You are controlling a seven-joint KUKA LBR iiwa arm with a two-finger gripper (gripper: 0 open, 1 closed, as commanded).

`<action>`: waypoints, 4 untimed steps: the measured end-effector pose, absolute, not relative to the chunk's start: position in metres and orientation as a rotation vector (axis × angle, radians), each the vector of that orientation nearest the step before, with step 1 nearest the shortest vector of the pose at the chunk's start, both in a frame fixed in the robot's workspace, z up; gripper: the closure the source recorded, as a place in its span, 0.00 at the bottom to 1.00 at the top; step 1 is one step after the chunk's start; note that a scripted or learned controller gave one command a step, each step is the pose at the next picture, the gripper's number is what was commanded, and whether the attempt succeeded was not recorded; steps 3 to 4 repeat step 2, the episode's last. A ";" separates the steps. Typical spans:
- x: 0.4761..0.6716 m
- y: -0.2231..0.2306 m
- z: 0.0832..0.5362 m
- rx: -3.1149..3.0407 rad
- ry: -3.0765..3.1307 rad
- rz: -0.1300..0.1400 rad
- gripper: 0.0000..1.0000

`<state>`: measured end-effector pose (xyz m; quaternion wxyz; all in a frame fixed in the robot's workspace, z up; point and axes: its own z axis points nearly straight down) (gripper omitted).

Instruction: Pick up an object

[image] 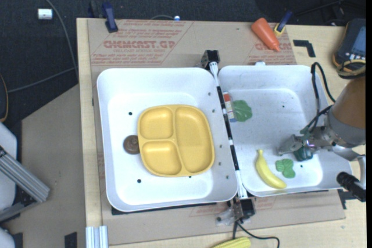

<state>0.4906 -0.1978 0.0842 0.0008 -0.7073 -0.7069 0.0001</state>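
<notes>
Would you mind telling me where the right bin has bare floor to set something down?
The right bin is bare across its far half, beyond the green leaf. The near corner is crowded: banana, green toy and gripper.

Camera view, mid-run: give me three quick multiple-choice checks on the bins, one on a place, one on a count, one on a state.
1. Where does the yellow divided plate lie?
A. left bin
B. right bin
C. on the bench outside the bins

2. How many compartments does that plate have?
A. two
B. three
C. four

3. How does the banana stand to the hand?
A. gripped in it
B. lying in the right bin, apart from it
C. hanging over the bin wall

Answers: 1 A, the plate sits inside the left bin. 2 B, its ridges mark off three sections. 3 B, the banana lies flat on the bin floor beside the hand.
</notes>
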 end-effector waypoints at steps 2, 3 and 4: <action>0.506 -0.084 0.185 -2.219 -2.224 -0.002 1.00; 0.506 -0.084 0.185 -2.219 -2.224 -0.002 1.00; 0.506 -0.084 0.185 -2.219 -2.224 -0.002 1.00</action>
